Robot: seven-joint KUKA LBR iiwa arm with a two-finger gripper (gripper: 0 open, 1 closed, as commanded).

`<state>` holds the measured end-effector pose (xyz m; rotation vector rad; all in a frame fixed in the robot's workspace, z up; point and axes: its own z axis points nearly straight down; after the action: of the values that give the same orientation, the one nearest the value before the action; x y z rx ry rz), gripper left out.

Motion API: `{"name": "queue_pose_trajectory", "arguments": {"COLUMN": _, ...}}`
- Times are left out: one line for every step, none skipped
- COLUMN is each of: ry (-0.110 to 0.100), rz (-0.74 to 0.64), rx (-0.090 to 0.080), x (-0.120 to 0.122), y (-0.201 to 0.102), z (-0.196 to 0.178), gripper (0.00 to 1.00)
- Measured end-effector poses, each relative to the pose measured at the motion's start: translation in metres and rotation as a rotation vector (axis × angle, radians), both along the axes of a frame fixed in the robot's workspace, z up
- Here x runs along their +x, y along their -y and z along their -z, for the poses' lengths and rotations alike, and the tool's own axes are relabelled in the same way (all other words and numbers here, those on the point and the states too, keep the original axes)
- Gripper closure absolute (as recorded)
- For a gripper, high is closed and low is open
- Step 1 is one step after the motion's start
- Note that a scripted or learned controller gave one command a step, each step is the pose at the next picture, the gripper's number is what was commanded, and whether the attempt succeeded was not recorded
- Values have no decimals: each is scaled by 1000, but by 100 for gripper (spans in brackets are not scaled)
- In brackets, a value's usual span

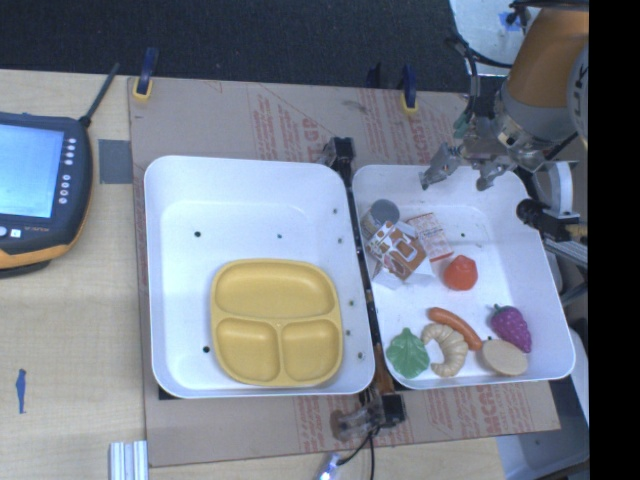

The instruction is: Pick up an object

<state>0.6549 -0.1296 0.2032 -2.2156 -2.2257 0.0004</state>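
My gripper [462,175] hangs over the far edge of the right bin [545,268], its two fingers spread apart with nothing between them. Below it in that bin lie a grey disc [383,212], a brown and white snack packet [402,247], a red tomato [460,272], an orange carrot [455,322], a purple grape bunch [510,326], a green leafy piece [407,353], a tan croissant [447,348] and a pale potato-like piece [503,358]. None of them touches the gripper.
The left bin [180,198] holds a yellow divided plate [277,321]. A tablet with an orange rim [40,190] lies on the bench at the far left. Clamps [408,83] hold the cardboard sheet at the back edge.
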Motion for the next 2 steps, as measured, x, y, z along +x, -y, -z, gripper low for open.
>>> {"name": "queue_pose_trajectory", "arguments": {"ry": -4, "rz": 0, "rx": -2, "x": -59, "y": 20, "z": 14, "gripper": 0}}
{"name": "queue_pose_trajectory", "arguments": {"ry": -4, "rz": 0, "rx": -1, "x": -103, "y": 33, "z": 112, "gripper": 0}}
